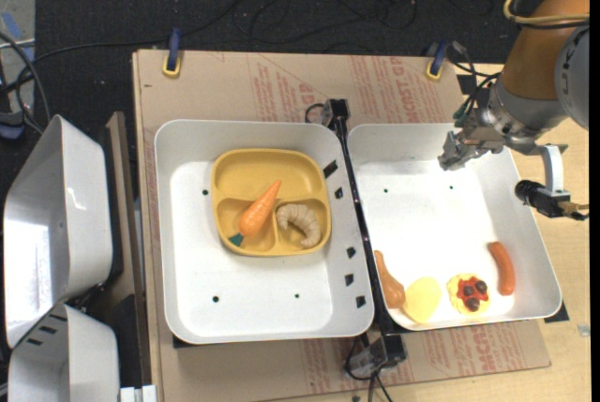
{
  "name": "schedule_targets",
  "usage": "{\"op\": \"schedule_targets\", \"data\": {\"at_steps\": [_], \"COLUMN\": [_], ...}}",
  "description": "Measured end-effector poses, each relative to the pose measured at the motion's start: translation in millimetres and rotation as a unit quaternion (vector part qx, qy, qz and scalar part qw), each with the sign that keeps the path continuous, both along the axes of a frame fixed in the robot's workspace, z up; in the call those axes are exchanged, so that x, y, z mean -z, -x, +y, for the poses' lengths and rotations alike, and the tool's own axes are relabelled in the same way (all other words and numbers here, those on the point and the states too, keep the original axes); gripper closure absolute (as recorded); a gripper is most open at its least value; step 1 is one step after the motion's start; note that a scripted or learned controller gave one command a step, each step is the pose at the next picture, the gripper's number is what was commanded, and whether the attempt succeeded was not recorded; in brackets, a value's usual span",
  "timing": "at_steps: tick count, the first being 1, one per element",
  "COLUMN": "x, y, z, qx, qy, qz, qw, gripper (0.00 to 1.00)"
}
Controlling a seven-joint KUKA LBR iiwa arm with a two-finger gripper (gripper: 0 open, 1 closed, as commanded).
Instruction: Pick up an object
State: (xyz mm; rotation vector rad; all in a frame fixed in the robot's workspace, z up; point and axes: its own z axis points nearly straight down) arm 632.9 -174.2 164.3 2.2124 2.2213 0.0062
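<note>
My gripper point(457, 153) hangs over the far edge of the right bin point(441, 203), with nothing seen between its fingers. Along that bin's near edge lie an orange drumstick-like piece point(387, 281), a pale yellow round piece point(423, 297), a small yellow tart with dark berries point(469, 291) and a red-orange sausage point(503, 267). In the left bin point(187, 231) sits a yellow divided plate point(272, 168) holding a toy carrot point(260, 208) and a beige shrimp point(301, 224).
The bins rest on a cardboard sheet point(244, 77) held by yellow clamps point(172, 63) at the back. A black clip divider point(342, 203) runs between the bins. White containers point(56, 231) stand off the bench at left. Cables cross the dark floor behind.
</note>
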Motion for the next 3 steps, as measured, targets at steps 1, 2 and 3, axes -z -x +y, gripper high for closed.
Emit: {"op": "schedule_targets", "data": {"at_steps": [1, 2, 3], "x": [-45.9, -46.6, -59.2], "y": [-1.6, -2.2, 8.6], "z": [7.8, 7.9, 56.6], "qx": [0.0, 0.0, -0.002], "qy": [-0.0003, -0.0004, -0.0019], "qz": [0.001, 0.003, 0.004], "qw": [1.0, 1.0, 1.0], "gripper": [1.0, 1.0, 1.0]}}
